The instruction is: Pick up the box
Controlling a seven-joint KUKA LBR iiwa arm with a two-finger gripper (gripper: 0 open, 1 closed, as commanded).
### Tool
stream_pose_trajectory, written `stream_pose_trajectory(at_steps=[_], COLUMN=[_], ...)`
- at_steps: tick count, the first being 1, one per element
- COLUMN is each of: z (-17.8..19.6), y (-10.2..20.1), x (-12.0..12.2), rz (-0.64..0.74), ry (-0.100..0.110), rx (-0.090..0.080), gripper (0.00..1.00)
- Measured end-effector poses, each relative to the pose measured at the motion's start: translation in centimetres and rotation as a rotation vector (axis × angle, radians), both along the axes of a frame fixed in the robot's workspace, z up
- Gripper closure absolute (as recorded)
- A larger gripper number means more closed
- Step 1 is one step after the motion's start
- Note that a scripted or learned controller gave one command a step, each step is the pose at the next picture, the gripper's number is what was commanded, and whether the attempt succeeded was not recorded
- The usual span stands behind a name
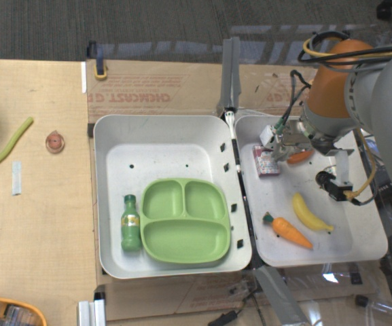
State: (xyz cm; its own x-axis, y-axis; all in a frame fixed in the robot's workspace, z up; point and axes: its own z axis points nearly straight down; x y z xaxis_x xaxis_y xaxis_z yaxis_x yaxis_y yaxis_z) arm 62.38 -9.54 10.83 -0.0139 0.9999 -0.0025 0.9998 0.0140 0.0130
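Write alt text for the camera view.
The gripper sits low over a small box in the right bin, which also holds a banana and a carrot. The left bin holds a green plate and bottle.

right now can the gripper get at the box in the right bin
Probably yes: the gripper hangs right beside the box at the right bin's upper left, nothing lies on top of it, and the banana and carrot sit well clear.

Green plate (184, 224), yellow banana (310, 214), orange carrot (290, 231)
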Motion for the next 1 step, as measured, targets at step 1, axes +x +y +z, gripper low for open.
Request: stream_pose_trajectory(at_steps=[1], z=[0.0], y=[0.0], x=[0.0], rz=[0.0], ry=[0.0], rx=[0.0], gripper=[0.0])
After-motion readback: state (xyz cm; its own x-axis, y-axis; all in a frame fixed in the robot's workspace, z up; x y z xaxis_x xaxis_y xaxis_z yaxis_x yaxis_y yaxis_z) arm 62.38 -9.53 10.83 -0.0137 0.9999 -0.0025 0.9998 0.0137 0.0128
